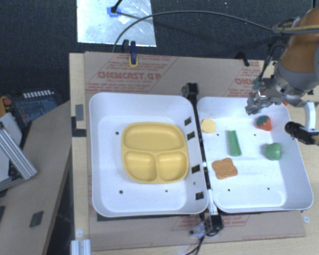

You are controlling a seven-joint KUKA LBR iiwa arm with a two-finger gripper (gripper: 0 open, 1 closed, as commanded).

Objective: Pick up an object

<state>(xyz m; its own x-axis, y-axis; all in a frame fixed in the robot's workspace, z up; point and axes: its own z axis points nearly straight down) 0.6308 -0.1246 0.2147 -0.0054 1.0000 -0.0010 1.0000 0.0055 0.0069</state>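
The left bin (103,142) on the worktop (48,153) holds a yellow divided tray (153,152). In the right bin (287,187), going rightward, lie a yellow disc (208,125), an orange piece (224,168), a green stick (233,143), a red-and-green item (263,122) and a green ball (274,151). The arm (303,52) reaches in from the right, bent down over the right bin's far corner. Its end effector (255,104) hangs just above and beside the red-and-green item; how far apart it stands I cannot tell, and nothing visible sits in it.
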